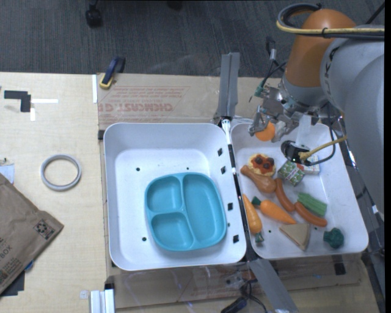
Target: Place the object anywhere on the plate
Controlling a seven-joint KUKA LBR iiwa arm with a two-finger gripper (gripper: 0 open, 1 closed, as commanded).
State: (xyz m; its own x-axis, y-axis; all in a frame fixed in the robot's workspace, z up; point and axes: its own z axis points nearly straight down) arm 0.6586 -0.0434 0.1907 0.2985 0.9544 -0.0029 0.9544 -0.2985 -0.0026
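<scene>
A small rounded orange object (pixel 266 131) is seen pinched between the jaws of the gripper (pixel 267 127), at 12 o'clock of the right white bin (pixel 354 202). The turquoise three-compartment plastic plate (pixel 184 211) is located in the left white bin (pixel 122 183), at 8 o'clock from the gripper, well apart.

arm (pixel 342 55): cut off by the top and right edges
gripper (pixel 270 126): fingertips too small and blurred to read; the orange object (pixel 265 131) at them is partly covered
cardboard box (pixel 21 235): cropped at the left edge
chair castor (pixel 93 16): cut by the top edge
right bin (pixel 360 235): far rim hidden behind the arm
</scene>
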